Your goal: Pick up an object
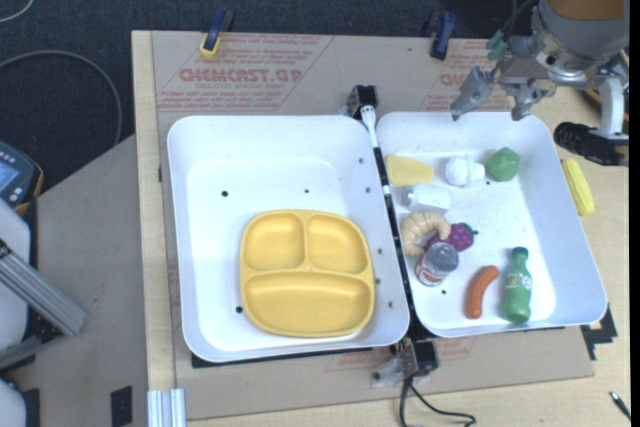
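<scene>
My gripper (497, 99) hangs above the far edge of the right bin (560, 255), its two grey fingers spread apart with nothing between them. Below it in that bin lie a green round fruit (502, 163), a white ball (459, 171), a yellow cheese wedge (409, 170) and a small white block (429, 199). Nearer the front are a croissant (423, 227), purple grapes (460, 236), a small can (437, 261), an orange sausage (480, 291) and a green bottle (517, 285).
The left bin (200, 215) holds a yellow divided plate (305, 272). A yellow strip (579, 185) lies on the bench just right of the right bin. Clamps (441, 33) hold the board at its far edge.
</scene>
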`<state>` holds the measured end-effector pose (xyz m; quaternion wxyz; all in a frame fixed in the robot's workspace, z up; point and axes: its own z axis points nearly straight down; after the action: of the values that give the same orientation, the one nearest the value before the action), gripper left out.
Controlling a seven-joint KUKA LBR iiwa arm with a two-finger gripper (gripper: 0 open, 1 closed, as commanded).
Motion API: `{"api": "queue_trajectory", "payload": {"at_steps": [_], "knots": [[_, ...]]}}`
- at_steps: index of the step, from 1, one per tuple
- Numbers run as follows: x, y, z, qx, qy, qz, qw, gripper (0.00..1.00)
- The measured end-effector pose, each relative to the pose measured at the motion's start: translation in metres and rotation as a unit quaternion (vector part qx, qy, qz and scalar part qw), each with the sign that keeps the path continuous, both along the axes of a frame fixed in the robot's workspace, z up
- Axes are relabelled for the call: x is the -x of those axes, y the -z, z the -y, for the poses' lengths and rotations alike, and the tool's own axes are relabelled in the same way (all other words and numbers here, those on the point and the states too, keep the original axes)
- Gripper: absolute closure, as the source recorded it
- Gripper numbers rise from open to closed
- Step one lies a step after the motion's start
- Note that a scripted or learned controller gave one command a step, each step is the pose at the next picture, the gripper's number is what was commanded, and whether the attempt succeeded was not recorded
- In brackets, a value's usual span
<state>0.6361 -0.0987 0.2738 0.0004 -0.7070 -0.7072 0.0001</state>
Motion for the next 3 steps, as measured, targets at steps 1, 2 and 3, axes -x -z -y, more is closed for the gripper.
{"api": "queue_trajectory", "payload": {"at_steps": [1, 2, 3], "knots": [[0.057, 0.094, -0.059, -0.0016, -0.002, -0.006, 1.0, 0.0], [0.127, 0.089, -0.101, -0.0014, -0.001, -0.004, 1.0, 0.0], [0.137, 0.15, -0.161, 0.0052, 0.005, 0.012, 0.9999, 0.0]]}}
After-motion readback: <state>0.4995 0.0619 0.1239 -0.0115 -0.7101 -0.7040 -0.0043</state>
